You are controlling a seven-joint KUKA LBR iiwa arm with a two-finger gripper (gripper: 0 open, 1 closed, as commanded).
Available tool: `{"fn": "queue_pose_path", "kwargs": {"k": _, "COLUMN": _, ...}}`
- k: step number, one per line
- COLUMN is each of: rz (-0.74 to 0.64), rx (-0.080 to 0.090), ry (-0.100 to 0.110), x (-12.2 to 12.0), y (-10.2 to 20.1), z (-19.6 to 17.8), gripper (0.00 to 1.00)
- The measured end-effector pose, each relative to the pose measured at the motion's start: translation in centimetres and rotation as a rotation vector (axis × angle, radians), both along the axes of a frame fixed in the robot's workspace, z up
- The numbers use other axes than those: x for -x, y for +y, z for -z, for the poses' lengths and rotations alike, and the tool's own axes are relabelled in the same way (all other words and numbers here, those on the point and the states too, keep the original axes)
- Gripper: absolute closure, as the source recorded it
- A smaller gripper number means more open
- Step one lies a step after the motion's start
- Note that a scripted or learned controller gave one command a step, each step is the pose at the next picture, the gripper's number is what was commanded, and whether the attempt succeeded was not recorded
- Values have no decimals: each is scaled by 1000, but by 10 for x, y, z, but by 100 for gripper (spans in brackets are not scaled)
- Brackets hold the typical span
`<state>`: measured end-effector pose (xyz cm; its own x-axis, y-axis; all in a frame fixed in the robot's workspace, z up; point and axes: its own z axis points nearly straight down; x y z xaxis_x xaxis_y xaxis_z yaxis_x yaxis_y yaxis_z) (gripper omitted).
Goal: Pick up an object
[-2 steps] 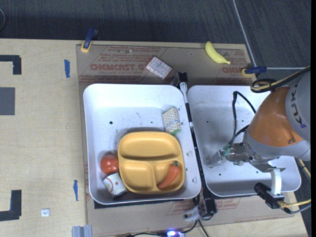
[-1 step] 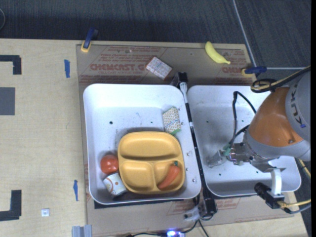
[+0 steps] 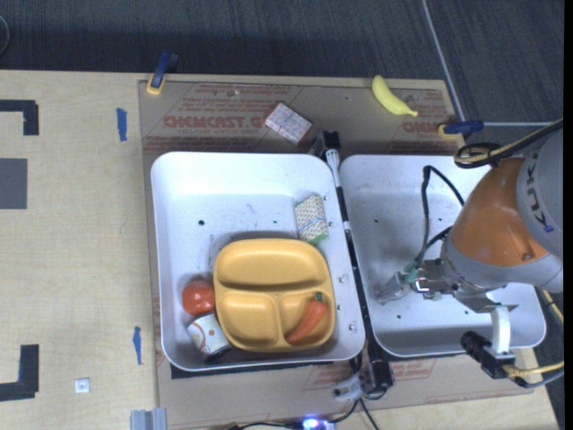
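My gripper (image 3: 395,286) hangs low over the floor of the right bin (image 3: 385,195), near that bin's left side, with the orange-banded wrist (image 3: 494,224) behind it to the right. I see nothing under or in it. The left bin (image 3: 179,204) holds a yellow divided tray (image 3: 264,285). An orange carrot (image 3: 309,318) lies in the tray's front right compartment. A red tomato (image 3: 197,296) and a small white-and-orange can (image 3: 207,333) sit at the tray's left. A patterned packet (image 3: 311,217) leans by the bin's right wall.
Behind the bins, on the brown board, lie a yellow banana (image 3: 392,97) and a small patterned box (image 3: 287,122). Blue clamps (image 3: 162,68) hold the board's corners. Black cables (image 3: 431,206) loop from the arm over the right bin.
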<state>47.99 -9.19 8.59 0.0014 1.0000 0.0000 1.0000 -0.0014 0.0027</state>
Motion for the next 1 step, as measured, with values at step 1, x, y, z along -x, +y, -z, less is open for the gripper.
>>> {"fn": "queue_pose_path", "kwargs": {"k": 1, "rz": -1, "rx": -1, "ry": 0, "x": 0, "y": -1, "z": 0, "gripper": 0}}
